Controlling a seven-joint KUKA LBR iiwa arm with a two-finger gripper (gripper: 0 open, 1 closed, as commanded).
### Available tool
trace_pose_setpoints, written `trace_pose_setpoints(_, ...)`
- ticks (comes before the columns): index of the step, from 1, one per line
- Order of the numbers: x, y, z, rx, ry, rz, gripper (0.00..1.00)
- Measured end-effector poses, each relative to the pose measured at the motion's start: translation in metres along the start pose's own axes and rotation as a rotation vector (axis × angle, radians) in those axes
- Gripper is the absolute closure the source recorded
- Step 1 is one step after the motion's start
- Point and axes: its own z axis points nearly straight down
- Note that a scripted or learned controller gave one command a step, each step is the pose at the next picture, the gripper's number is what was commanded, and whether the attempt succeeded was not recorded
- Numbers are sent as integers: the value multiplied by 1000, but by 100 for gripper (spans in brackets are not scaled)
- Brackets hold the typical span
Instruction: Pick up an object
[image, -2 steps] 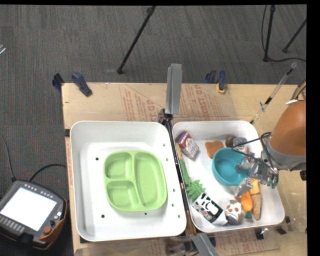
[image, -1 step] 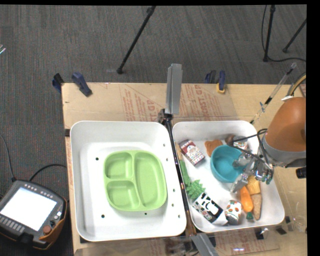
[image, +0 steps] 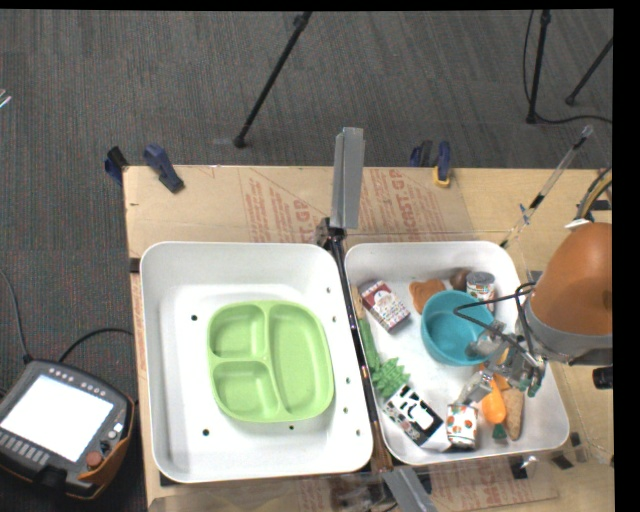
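Nearest the camera, along the front wall of the right bin (image: 548, 440), lie a black-and-white carton (image: 412, 414), a small white cup with red print (image: 462, 426), an orange carrot-like piece (image: 493, 404) and a tan stick (image: 513, 412), all close together. Gripper (image: 497, 366) sits just above this cluster, beside the blue bowl (image: 452, 328); whether it is released or clenched cannot be told, and nothing is visibly grasped. Green leafy toy (image: 386, 374) lies by the bin's left wall. Farther back: red-and-white box (image: 384, 304), tan piece (image: 428, 292), small can (image: 481, 284). Left bin (image: 170, 300) holds a green divided plate (image: 270, 361). Beyond the bins, blue clamps (image: 160, 166) grip the cardboard-covered bench (image: 250, 200).
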Motion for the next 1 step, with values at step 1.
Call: trace_pose_setpoints(1,-1,1,-11,-2,-3,-2,100)
